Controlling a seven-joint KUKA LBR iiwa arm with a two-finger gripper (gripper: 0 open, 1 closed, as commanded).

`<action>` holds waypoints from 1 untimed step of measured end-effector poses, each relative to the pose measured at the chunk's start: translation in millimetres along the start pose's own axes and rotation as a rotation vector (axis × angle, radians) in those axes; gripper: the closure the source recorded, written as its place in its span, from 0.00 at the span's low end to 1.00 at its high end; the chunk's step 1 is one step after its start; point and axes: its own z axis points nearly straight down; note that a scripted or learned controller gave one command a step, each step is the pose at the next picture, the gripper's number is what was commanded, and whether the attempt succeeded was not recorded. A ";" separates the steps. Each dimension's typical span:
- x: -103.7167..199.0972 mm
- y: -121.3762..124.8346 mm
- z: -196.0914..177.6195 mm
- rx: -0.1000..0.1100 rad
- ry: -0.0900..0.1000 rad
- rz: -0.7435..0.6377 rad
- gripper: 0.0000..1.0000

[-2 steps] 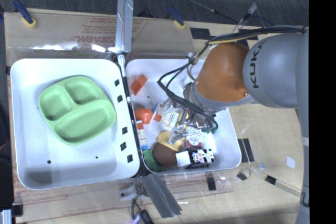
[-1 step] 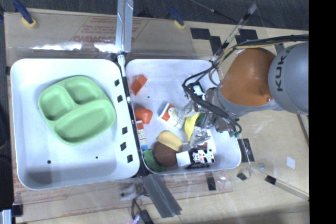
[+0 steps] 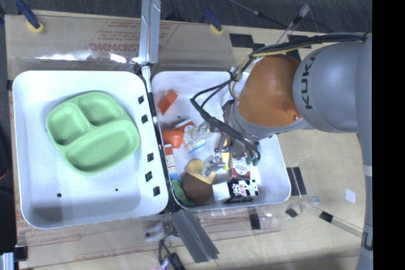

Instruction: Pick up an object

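The gripper (image 3: 221, 158) hangs low over the middle of the right bin (image 3: 278, 167), and whether it is spread or pressed together cannot be told, since cables and the wrist cover it. Just beneath and beside it lies a crowded heap toward the bin's near edge: a brown ball (image 3: 196, 189) in the near left corner, a yellowish piece (image 3: 195, 167) touching it, a black-and-white patterned box (image 3: 242, 190) against the near wall, and an orange-red object (image 3: 173, 137) by the left wall. A smaller orange block (image 3: 168, 101) sits apart toward the far left corner, where bare white floor leaves room. The orange band (image 3: 266, 92) and grey arm (image 3: 335, 85) reach in over the bin's right wall. The left bin (image 3: 31, 199) carries a green divided plate (image 3: 93, 131), with open floor along its near edge.
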 end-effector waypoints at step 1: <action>-67.1 23.2 2.9 -0.002 0.005 -0.052 0.00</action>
